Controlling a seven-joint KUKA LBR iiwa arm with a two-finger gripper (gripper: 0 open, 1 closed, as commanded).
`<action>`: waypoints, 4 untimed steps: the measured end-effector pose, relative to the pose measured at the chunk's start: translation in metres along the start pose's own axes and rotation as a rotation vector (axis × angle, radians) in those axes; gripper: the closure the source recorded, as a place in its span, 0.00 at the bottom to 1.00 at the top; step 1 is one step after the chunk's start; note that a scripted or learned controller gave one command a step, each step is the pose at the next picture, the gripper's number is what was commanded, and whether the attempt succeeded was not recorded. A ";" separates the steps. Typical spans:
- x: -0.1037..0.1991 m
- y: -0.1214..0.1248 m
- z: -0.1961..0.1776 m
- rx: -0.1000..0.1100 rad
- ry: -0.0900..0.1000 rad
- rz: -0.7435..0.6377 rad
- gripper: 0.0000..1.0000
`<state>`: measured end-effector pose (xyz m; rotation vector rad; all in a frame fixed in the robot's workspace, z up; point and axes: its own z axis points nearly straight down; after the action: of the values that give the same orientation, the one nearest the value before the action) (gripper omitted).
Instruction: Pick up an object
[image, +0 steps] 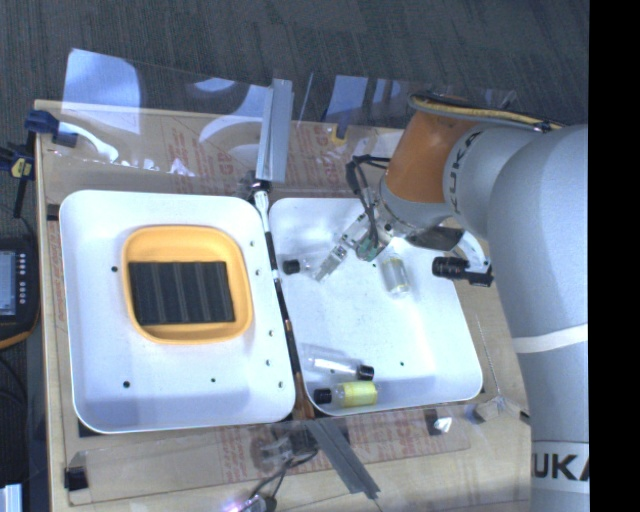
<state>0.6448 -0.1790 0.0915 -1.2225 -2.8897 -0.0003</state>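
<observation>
So far I see nothing lifted: my gripper (372, 243) hangs low over the right bin (455, 375); whether its fingers are open I cannot tell. The yellow bottle (350, 394) lies untouched at the near wall, a clear vial (397, 275) just beside the gripper.

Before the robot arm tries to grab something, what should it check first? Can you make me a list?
1. Things to pick lie in the right white bin: ok.
2. Small yellow bottle with a black cap lies free near the bin's front edge: ok.
3. Small clear bottle lies close beside the tool: ok.
4. Tool fingers open: cannot tell.
5. Tool holding nothing: cannot tell.
</observation>
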 end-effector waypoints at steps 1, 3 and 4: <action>0.035 0.035 -0.018 0.012 -0.033 -0.084 0.00; 0.016 0.022 -0.153 -0.003 -0.007 0.065 1.00; 0.024 0.001 -0.182 -0.001 -0.004 0.625 1.00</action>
<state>0.6295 -0.1613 0.2738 -2.0543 -2.3767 0.0019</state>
